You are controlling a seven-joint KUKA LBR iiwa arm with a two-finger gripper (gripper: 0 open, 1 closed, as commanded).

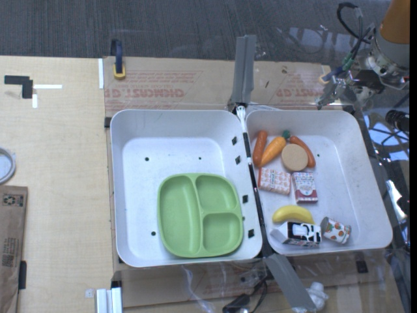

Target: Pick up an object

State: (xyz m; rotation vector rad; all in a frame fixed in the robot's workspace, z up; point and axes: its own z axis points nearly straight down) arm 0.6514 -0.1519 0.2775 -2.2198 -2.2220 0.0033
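Nothing's been grabbed yet. The tool [339,83] is parked up past the far right corner of the right bin [365,175], and whether it's open or closed can't be told from here. The banana [292,213] sits near the front with some room around it, so it should be approached straight down, lined up across its narrow width, kept off the little carton [304,188].

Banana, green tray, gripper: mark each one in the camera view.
banana [292,213]: camera view, middle of its yellow curve, right bin.
green tray [199,214]: camera view, ridge between its compartments, left bin.
gripper [339,87]: camera view, its tip above the right bin's far corner.
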